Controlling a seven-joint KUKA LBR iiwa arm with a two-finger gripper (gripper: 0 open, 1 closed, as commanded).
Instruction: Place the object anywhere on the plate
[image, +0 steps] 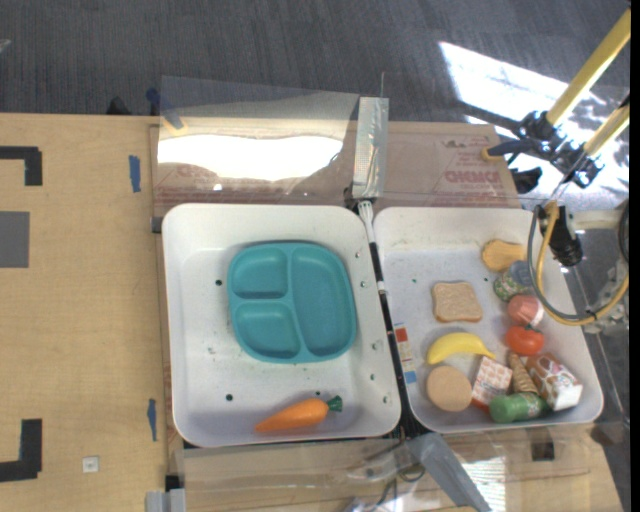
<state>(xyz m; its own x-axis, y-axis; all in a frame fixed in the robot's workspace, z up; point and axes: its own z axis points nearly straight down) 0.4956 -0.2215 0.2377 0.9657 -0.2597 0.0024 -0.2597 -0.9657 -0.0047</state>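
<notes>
The plate (292, 300) sits in the middle of the left bin (190, 330), left of the frame's centre. It is teal, has three sections with low ridges between them, and has nothing on it. The nearest toy is a carrot (294, 415), lying flat below the plate near the bottom edge of that bin, close to the plate but not touching it. It is orange with a small green top pointing right, and it looks smooth and round.

What could go wrong, I think: the carrot is thin and could roll away or slip when squeezed. It lies close to the bin's wall, so a grab there could bump the wall. A toy dropped on a ridge could tip off the plate.

The right bin (420, 250) holds bread (456, 301), a banana (458, 348), and a crowded pile of other toys at the right. I cannot tell whether the jaws are open or closed.
</notes>
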